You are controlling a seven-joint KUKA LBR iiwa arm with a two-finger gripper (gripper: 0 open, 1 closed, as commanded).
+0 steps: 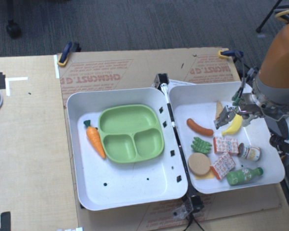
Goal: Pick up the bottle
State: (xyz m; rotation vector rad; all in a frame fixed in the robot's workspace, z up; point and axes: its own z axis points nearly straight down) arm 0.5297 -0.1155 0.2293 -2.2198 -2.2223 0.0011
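Observation:
The bottle (244,175) is green with a white label and lies on its side in the front right corner of the right bin (183,101). My gripper (227,116) hangs over the bin's back right part, well behind the bottle and apart from it. It sits just beside a yellow banana (233,125) and a tan wedge (218,108). Nothing shows in the gripper's grasp.
Around the bottle lie a small can (249,152), two red-and-white packets (225,145), a round tan bun (199,163), green leaves (201,144) and a sausage (199,127). The left bin (85,181) holds a green divided plate (131,133) and a carrot (94,140).

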